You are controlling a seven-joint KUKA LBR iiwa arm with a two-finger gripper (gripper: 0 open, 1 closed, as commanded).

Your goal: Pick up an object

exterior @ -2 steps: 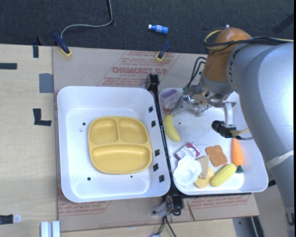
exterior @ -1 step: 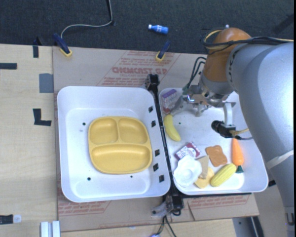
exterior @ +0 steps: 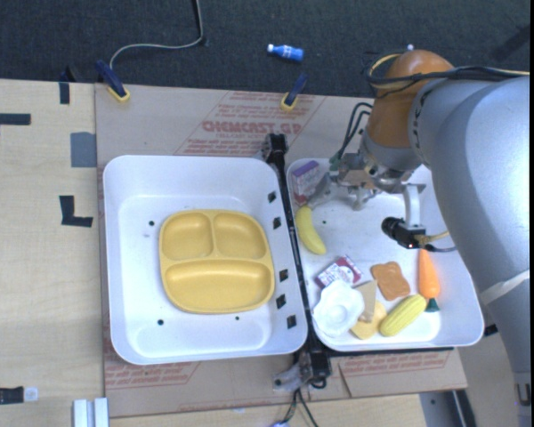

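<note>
The small purple-and-white packet (exterior: 306,178) lies at the far left corner of the right bin (exterior: 458,327), just beside the divider, with the claw (exterior: 360,185) low next to it on its right; I cannot tell whether the claw is apart or together. From where I stand, a good try would centre it squarely over the packet before pinching, and lift straight up. That should keep it clear of the banana (exterior: 311,231) lying close below and the bin wall.
</note>
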